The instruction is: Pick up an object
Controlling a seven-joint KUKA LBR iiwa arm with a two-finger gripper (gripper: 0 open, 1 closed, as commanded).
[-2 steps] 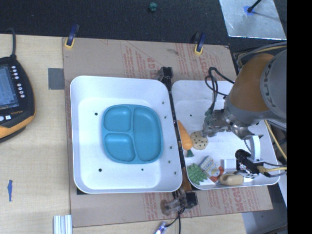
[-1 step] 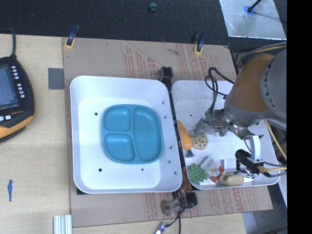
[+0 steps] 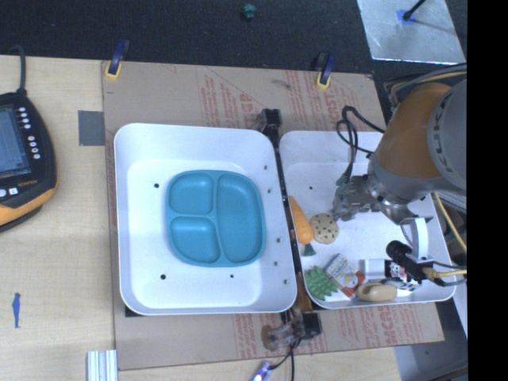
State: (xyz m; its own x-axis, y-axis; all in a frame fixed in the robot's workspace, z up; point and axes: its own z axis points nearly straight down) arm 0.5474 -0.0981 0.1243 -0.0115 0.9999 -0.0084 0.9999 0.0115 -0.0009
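Observation:
My gripper (image 3: 343,205) hangs low over the middle of the right bin (image 3: 317,145), at the end of the grey arm with the orange band. Just below and left of it lies a round tan cookie (image 3: 324,228) with dark spots; whether they touch is unclear. An orange carrot (image 3: 300,222) rests against the bin's left wall. Near the front edge lie a green leafy piece (image 3: 320,281), a small white printed packet (image 3: 343,267) and a tan bread roll (image 3: 376,293).
The left bin (image 3: 135,284) holds a blue divided plate (image 3: 215,217). An orange-edged control pendant (image 3: 20,161) lies on the bench at far left. Clamps (image 3: 117,58) pin the cardboard sheet at the back.

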